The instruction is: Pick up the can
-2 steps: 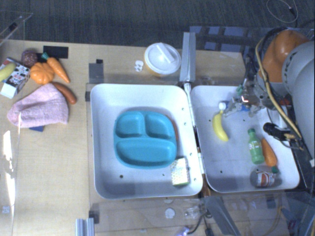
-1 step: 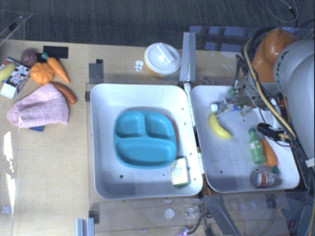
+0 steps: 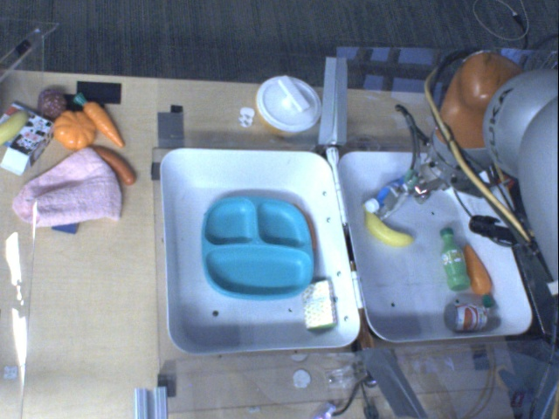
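The can (image 3: pixel 470 317) lies on its side in the near right corner of the right bin (image 3: pixel 410 321); it is silver with a red label. My gripper (image 3: pixel 423 182) hangs over the far part of the same bin, well away from the can and toward the back. A small tube (image 3: pixel 389 197) with a white cap lies just to the left of the gripper tip. Whether it touches the gripper is unclear.
A banana (image 3: pixel 387 231), a green bottle (image 3: pixel 453 260) and an orange carrot (image 3: pixel 478 271) share the right bin; bottle and carrot lie just beyond the can. The left bin (image 3: pixel 179 234) holds a blue divided tray (image 3: pixel 258 244) and a yellow-green sponge (image 3: pixel 319 306). A white bowl (image 3: pixel 288 103) and toys sit outside.
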Robot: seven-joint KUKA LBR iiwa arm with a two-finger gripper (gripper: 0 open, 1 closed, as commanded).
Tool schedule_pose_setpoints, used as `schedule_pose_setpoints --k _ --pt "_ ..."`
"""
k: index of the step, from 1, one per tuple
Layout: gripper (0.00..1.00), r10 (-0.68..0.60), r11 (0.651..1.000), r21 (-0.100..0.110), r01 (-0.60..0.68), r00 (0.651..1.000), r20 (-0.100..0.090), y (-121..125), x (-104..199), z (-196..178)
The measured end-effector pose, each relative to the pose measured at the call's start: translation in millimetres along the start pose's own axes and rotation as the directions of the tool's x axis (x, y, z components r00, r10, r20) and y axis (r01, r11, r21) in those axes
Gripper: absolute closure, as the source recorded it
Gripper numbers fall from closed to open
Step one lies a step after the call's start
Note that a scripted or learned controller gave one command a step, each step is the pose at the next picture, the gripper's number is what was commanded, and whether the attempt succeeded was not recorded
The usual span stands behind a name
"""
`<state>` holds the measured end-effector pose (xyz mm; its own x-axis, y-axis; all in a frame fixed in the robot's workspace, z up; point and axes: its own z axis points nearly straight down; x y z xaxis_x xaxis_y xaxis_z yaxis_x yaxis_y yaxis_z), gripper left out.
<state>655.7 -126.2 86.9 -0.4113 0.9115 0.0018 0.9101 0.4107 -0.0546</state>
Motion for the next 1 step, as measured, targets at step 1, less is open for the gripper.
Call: schedule_pose_setpoints --k 1 --pt "0.0 0.373 0.928 -0.013 -0.374 0.928 -0.017 14.6 20.6 -0.4"
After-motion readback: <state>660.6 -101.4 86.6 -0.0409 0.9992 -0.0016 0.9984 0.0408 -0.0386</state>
